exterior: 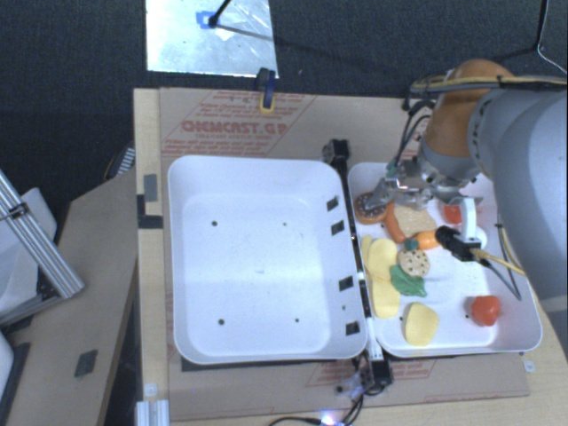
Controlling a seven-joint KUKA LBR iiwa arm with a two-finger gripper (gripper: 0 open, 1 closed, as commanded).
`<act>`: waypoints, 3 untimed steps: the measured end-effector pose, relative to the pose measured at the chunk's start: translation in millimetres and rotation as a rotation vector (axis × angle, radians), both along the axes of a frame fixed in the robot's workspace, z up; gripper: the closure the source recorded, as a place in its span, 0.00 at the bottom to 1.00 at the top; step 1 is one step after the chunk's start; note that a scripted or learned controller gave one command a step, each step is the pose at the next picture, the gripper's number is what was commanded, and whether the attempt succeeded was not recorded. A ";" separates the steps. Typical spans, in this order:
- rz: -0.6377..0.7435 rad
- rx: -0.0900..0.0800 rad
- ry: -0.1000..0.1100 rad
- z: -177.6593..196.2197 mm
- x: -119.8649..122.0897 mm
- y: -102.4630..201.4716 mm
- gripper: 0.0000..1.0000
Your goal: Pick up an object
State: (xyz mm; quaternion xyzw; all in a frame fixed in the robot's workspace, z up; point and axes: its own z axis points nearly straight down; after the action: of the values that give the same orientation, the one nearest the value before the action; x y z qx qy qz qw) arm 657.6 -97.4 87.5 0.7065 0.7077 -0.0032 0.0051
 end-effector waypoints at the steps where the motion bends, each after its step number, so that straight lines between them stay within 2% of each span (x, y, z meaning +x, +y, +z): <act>1: -0.007 -0.002 -0.013 2.0 -19.1 5.3 0.00; 2: -0.008 -0.003 -0.015 2.4 -28.9 5.9 0.00; 3: -0.006 0.004 -0.007 0.4 -74.2 0.8 0.00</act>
State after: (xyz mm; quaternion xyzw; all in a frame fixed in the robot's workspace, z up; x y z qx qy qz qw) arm 583.3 -96.6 87.9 0.7085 0.7056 0.0008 0.0059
